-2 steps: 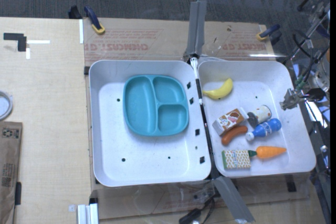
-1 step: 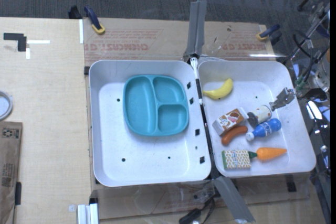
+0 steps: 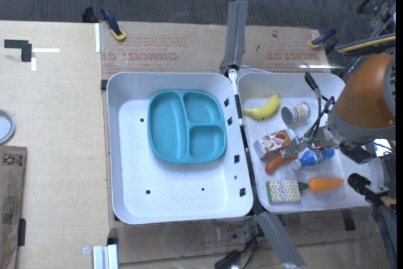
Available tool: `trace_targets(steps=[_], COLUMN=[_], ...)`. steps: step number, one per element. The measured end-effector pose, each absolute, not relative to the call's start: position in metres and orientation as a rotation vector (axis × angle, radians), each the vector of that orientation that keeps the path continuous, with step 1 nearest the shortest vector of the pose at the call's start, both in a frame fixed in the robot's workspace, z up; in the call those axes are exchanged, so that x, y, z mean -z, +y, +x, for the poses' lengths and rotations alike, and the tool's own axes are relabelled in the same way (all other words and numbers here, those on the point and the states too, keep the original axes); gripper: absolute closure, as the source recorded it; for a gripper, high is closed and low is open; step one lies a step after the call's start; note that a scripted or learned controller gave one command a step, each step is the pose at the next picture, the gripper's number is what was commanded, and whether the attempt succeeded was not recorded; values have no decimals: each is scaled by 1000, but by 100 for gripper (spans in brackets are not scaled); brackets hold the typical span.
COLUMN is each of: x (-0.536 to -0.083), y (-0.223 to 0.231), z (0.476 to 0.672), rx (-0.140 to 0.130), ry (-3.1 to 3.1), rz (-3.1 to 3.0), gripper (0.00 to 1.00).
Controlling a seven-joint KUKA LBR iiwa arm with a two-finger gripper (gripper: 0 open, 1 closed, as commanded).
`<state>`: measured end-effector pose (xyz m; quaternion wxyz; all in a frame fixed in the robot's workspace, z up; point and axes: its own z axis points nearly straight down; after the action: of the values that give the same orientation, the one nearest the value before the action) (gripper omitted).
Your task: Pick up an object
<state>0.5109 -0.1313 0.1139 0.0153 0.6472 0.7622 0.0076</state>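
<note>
End effector (image 3: 296, 149) state: cannot tell. Crowded: blue bottle (image 3: 313, 157) touching, orange tool (image 3: 276, 162) just beside. Risk: nudging, double-grab.

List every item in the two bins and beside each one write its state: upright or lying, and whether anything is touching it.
Blue divided plate: flat in the left bin, right side up.
Banana: lying, untouched.
Small can: on its side.
Carton: lying flat.
Blue-capped bottle: lying beside the claw.
Orange carrot: lying, apart.
Patterned box: flat.
Claw: low over the right bin; grip cannot be judged.
</note>
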Motion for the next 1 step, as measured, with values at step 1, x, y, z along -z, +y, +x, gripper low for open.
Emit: trace_targets(steps=[1], x=[-111], y=[-131], z=[502], rx=[1], ry=[2389], rz=[2040], gripper=[100])
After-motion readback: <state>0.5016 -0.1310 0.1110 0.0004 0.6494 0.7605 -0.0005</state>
